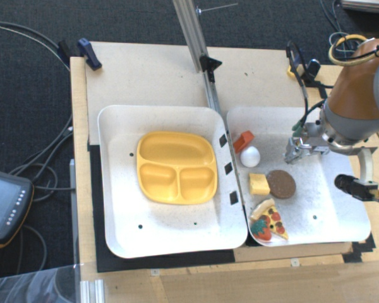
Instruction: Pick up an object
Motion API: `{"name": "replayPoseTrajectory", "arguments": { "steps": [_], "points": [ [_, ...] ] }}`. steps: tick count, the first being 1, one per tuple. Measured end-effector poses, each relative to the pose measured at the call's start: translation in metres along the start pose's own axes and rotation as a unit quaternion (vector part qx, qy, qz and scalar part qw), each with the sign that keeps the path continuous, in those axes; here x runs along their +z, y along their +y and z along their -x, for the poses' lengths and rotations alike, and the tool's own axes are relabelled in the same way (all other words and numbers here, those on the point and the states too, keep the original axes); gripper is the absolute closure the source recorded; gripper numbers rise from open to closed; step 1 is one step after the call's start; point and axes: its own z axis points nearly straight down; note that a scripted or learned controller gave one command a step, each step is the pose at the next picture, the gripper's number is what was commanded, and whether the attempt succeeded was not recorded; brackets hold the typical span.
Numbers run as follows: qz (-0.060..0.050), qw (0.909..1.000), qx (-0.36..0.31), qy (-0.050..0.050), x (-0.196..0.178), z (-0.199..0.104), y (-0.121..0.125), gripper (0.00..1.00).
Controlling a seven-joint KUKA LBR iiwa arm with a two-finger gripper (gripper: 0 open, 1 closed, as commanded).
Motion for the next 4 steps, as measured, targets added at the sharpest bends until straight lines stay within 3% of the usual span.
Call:
{"name": "replayPoseTrajectory", "arguments": {
  "steps": [1,4],
  "points": [
    [0.0,1.0,0.0,0.0,-0.054,0.0,0.002,1.0],
    [-0.006,1.0,-0.003,0.002,-0.047,-0.148,-0.004,1.0]
  ]
}}
